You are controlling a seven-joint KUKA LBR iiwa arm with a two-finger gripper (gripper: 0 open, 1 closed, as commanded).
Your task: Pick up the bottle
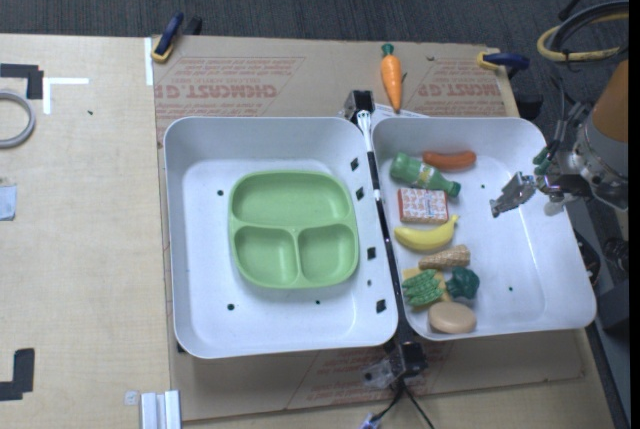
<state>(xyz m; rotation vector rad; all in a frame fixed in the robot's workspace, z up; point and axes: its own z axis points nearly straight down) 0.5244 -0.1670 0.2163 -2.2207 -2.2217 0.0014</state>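
The bottle (425,174) is green with a yellowish label. It lies on its side in the upper left part of the right bin (535,292), just below a red sausage (449,158). My gripper (507,196) hangs over the right half of that bin, to the right of the bottle and well apart from it. It is open and nothing sits between its fingers. The grey arm comes in from the right edge.
Below the bottle, down the right bin's left side, lie a red-and-white box (423,205), a banana (426,235), a green vegetable (424,288), broccoli (463,283) and a tan bun (452,318). The left bin (200,247) holds a green divided plate (295,229). A toy carrot (390,77) rests on the cardboard behind the bins.
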